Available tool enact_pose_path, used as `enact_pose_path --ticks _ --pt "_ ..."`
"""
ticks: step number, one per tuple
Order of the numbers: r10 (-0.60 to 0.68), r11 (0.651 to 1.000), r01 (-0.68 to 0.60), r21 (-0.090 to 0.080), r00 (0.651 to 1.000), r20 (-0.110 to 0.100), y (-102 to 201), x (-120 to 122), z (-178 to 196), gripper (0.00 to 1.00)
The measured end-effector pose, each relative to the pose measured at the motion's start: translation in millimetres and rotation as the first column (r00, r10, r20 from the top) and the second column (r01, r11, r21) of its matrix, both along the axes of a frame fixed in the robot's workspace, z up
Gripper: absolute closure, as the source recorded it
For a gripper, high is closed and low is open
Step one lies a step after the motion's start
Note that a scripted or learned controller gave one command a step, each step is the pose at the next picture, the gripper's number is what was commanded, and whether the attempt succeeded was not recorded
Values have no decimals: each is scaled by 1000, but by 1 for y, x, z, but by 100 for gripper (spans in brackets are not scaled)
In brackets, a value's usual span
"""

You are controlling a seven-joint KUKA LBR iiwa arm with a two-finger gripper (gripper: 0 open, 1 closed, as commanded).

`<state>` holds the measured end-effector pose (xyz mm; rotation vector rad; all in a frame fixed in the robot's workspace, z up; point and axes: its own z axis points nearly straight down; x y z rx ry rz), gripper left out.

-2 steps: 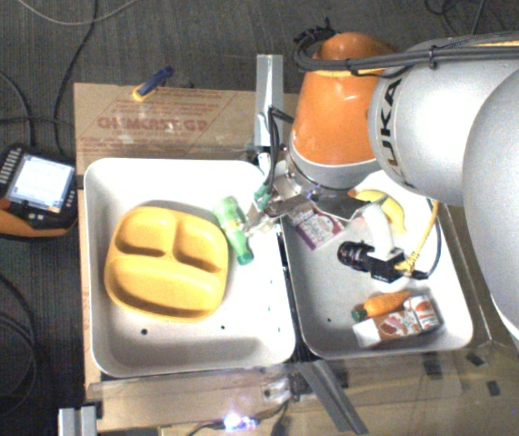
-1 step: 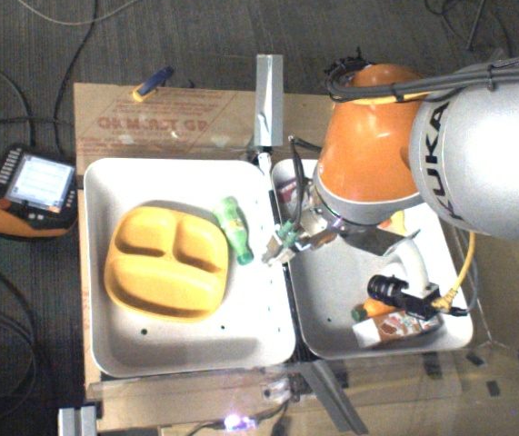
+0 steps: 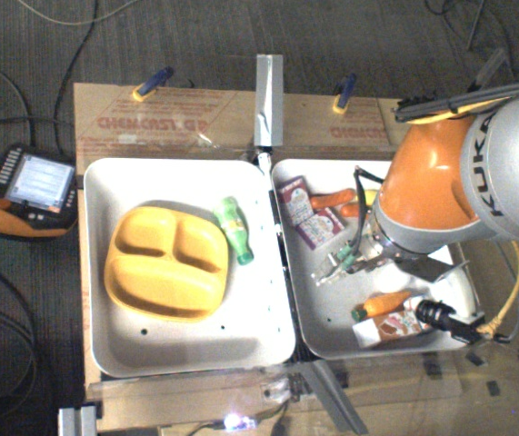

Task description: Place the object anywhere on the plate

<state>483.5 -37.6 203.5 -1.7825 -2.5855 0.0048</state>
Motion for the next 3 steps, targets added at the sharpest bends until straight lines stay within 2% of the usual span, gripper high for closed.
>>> enact_pose_path --ticks 1,2,3 --pt "345 939 -345 1 939 4 8 1 34 100" --pt "593 805 -593 3 805 1 33 0 9 100" --pt "551 835 -551 5 835 1 64 0 -20 100"
